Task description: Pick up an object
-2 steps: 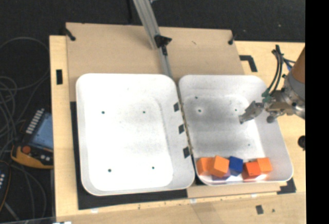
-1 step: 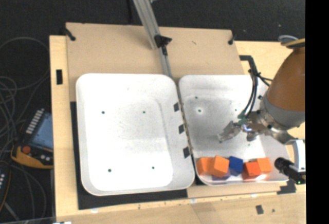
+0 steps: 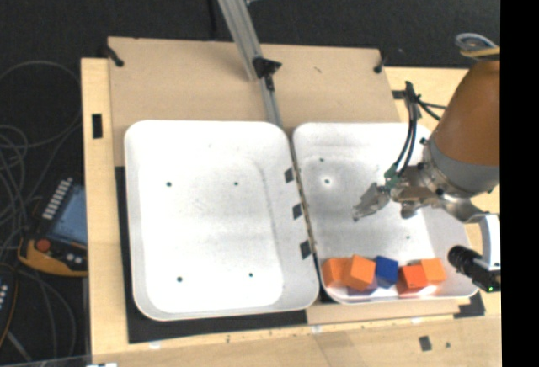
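From my end the claw (image 3: 370,204) hangs over the middle of the right bin (image 3: 337,156), can't tell if it's open or gripping anything, while the orange blocks (image 3: 350,271) and blue block (image 3: 386,270) sit along that bin's near edge, below it.

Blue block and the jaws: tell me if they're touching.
Apart. The camera view shows bare white bin floor between the gripper, hovering mid-bin, and the blue block at the right bin's near edge.

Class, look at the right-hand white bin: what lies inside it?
Along the near wall of the right bin sit orange blocks and a blue block. The arm covers the bin's right part, so anything beneath it is hidden.
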Available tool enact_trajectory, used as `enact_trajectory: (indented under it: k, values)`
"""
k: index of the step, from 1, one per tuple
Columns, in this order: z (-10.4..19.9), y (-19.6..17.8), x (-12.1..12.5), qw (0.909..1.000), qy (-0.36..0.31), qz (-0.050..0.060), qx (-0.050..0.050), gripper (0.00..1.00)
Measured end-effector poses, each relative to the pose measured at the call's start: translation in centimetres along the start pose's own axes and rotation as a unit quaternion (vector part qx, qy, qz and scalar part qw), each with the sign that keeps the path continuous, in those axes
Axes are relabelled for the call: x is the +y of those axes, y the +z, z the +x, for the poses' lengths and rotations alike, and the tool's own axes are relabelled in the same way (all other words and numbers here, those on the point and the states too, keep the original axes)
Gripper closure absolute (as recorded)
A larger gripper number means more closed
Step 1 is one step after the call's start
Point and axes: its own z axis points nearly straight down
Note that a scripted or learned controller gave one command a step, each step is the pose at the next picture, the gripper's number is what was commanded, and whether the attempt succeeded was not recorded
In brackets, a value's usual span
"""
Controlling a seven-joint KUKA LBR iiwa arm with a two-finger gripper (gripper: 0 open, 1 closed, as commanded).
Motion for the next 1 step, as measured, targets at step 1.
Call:
enact_trajectory:
  k: [1]
  values:
    - [-5.86, 8.23, 2.23, 1.0, 0.006, 0.006, -0.001, 0.0]
